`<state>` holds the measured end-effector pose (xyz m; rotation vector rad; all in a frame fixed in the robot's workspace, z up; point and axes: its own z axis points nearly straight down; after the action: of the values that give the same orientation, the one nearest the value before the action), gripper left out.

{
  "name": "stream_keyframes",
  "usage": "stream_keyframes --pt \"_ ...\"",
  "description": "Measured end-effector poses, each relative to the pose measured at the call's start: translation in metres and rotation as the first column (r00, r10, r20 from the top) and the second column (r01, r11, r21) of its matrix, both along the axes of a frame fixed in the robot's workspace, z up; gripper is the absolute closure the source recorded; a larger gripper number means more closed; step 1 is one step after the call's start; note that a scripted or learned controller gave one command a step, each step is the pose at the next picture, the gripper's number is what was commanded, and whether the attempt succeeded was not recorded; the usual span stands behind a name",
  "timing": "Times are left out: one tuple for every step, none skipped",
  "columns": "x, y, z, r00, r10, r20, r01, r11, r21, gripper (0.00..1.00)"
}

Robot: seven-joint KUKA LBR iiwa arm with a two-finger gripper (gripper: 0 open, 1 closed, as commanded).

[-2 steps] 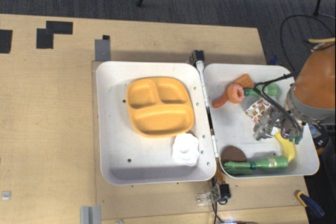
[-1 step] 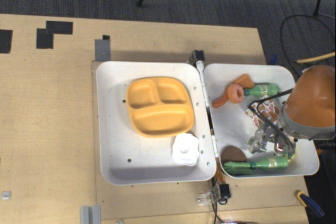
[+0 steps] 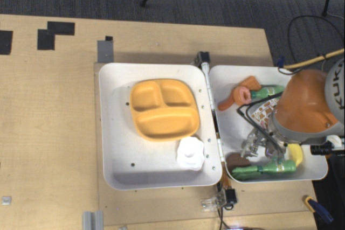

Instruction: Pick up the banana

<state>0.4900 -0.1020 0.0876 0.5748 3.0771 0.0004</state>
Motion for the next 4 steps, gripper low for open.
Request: stream_keyframes --pt "0.018 -0.072 0.105 0.893 0.449 -0.005 -0.449 0.893 -0.003 1.0" --pt "0.015 -0.008 0.081 0.93 0.367 -0.007 -0.367 0.93 0.001 1.0" --pt "0.014 -0.102 0.031 0.987 0.16 -0.007 -0.16 0.987 0.0 1.0" --pt "-0.002 -0.104 0.002 0.893 0.449 -0.006 -0.449 0.893 -0.001 1.0"
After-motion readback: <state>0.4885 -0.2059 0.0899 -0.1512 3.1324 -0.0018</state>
